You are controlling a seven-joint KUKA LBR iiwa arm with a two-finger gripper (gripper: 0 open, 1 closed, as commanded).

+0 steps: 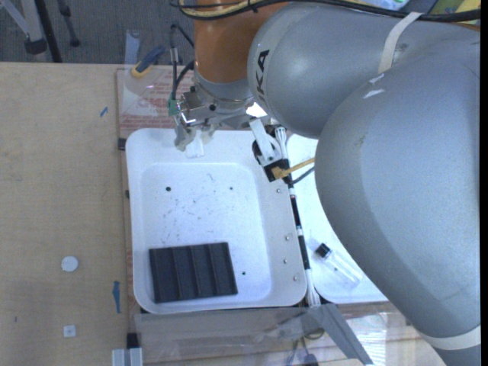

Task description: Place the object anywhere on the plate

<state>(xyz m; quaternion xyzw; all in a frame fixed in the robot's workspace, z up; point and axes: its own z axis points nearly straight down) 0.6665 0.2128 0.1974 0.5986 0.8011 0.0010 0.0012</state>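
Since nothing shows clearly under the gripper [189,139], the step in hand reads as an approach or search, not a carry. That is a judgement. Whether the gripper is clenched or released cannot be told from this slant, and no object is seen in its grip.

- Right at the gripper: the far rim of the left bin [141,139]. The tool hangs over that far corner, at or just inside the rim. Contact with the rim cannot be told.
- Just below the gripper: the bin floor, bare white with fine dark specks.
- Farther, toward the near edge of the same bin: a dark ridged slab [191,271] lying flat, well apart from the gripper. No ordinary plate is in sight. This slab may be the target, but I cannot say so firmly.
- Off to the gripper's side, across the divider, in the right bin [335,292]: a small clear item with a dark cap [335,264]. It lies on the floor well apart from the gripper, and is likely the object to move.
- Farthest: the bench [61,166], with a small white disc [69,264] on it.

Next move, as judged: travel across to the capped item, descend, and secure it before any placing. A firm grasp is the risk.

Arm [396,166] pose: it reaches in from the right, its bulk covering most of the right bin. The orange band [225,29] sits directly above the wrist, and the wrist points steeply down.
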